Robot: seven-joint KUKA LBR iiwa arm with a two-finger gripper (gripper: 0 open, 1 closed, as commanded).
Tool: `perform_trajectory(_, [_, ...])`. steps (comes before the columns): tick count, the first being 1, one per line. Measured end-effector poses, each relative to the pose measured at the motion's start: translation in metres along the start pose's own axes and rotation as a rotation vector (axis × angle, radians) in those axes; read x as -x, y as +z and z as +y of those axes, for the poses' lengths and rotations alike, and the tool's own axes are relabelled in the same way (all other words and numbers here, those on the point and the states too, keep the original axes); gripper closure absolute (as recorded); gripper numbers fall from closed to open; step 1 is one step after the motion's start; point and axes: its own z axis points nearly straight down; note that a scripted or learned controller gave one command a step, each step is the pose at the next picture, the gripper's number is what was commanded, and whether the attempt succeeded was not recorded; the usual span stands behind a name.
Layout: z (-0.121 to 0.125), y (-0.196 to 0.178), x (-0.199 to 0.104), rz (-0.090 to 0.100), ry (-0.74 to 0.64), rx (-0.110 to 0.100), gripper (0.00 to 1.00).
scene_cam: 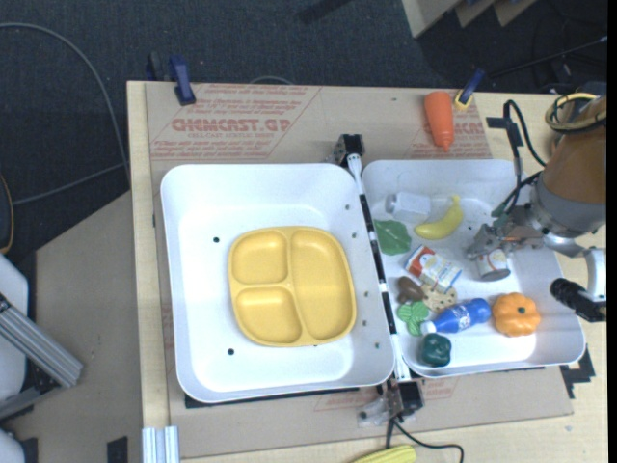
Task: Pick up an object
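The right bin (501,177) holds several small items: a yellow banana (440,223), a clear bottle (409,204), a green leaf-like piece (391,235), a red and white carton (431,267), a blue bottle (461,316), an orange pumpkin (515,314) and a dark green round piece (433,351). My gripper (490,256) hangs low over the right-centre of this bin, just right of the carton and above the pumpkin. The arm's orange band (578,167) rises behind it at the right edge. Nothing shows in the gripper's hold.
The left bin (193,220) carries a yellow divided plate (291,285). An orange carrot (440,119) lies on the cardboard bench behind the right bin. Brown and green bits (416,302) crowd the right bin's left side. Blue clamps (180,78) sit at the bench's back edge.
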Motion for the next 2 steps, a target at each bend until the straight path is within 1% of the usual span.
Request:
perform_trajectory(1, [0.056,0.01,-0.084,0.001,-0.002,-0.001,1.0])
perform_trajectory(2, [0.025,-0.09,-0.144,0.0,-0.002,0.0,1.0])
